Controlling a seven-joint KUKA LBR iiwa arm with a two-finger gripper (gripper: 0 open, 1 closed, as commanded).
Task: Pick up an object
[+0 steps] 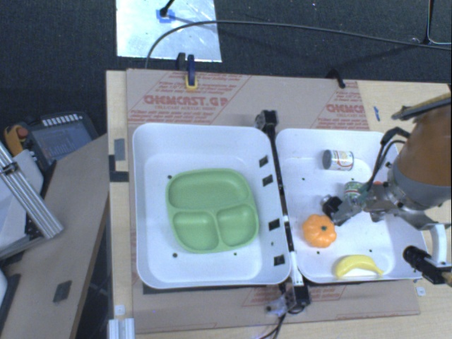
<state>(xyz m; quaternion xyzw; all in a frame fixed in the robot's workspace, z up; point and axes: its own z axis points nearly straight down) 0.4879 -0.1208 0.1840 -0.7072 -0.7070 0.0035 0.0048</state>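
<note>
Orange toy pumpkin (pixel 319 231), likely light, rigid and slick, sits beside our jaws (pixel 337 209), whose state we cannot tell; grip it across its rounded sides.

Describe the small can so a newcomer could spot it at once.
Look in the right bin, near its far wall. The can lies on its side there, silver with a red-marked label. Unlike the orange pumpkin and yellow banana nearer the front, it is metallic and cylindrical.
</note>
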